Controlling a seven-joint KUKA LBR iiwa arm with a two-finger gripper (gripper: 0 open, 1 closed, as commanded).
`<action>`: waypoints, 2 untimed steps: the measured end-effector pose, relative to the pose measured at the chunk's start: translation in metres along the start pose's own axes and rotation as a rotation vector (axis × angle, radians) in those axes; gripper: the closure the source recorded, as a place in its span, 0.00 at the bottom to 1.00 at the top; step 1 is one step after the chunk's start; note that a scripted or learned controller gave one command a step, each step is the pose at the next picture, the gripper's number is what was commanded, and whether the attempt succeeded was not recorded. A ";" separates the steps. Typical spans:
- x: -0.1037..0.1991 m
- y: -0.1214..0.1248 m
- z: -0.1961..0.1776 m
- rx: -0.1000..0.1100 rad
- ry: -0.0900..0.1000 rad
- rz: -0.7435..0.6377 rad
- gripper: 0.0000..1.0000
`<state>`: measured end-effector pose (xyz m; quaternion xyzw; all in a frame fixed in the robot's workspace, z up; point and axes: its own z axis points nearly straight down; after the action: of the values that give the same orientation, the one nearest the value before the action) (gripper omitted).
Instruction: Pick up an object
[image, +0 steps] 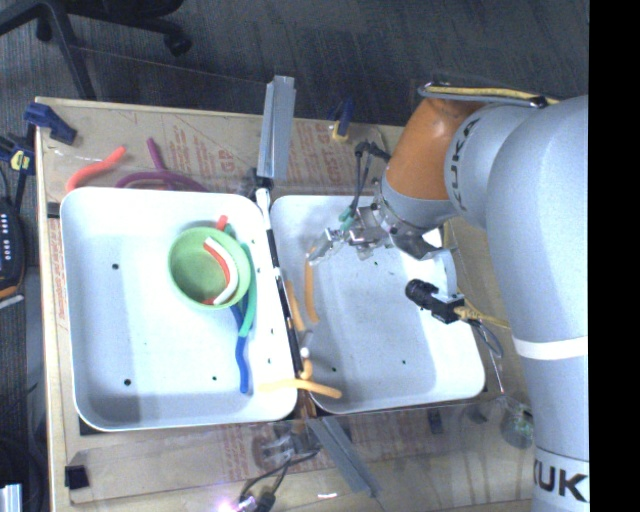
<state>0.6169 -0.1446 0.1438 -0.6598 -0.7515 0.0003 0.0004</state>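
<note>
Dark carpeted floor surrounds a board-topped desk (150, 445) that bears two shallow white bins side by side. The board carries red print, which I cannot read. The only legible writing is the maker's name on the arm (545, 250). "KUK" shows low on its body, cut off at the frame edge, and part of the same lettering shows beside the orange band.

Hand (335, 240): it is over the bin on the arm's side (400, 360), close to that bin's far corner by the wall shared with the other bin (90, 330). I cannot tell how far it is open, and I see nothing held in it.

Nearest candidate: a tan stick (311, 292) lies in the same bin, just beside the shared wall. Its long axis runs parallel to that wall, from the far edge toward the near edge. The stick is near the hand, offset toward the near edge and slightly toward the shared wall. In my judgement the pick turns on that offset and on closing across the stick's narrow width. The wall leaves little room on one side.

Other items:
- A green bowl (205, 268) sits near the middle of the other bin.
- A blue strip (243, 355) runs from the bowl toward that bin's near edge.
- A yellow piece (300, 385) lies across the shared rim at the near corner.
</note>
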 end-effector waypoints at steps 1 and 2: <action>0.025 0.012 0.050 -0.001 -0.010 -0.160 0.00; 0.027 0.012 0.040 -0.001 -0.007 -0.165 1.00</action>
<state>0.6257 -0.1163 0.1034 -0.5955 -0.8033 0.0023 -0.0027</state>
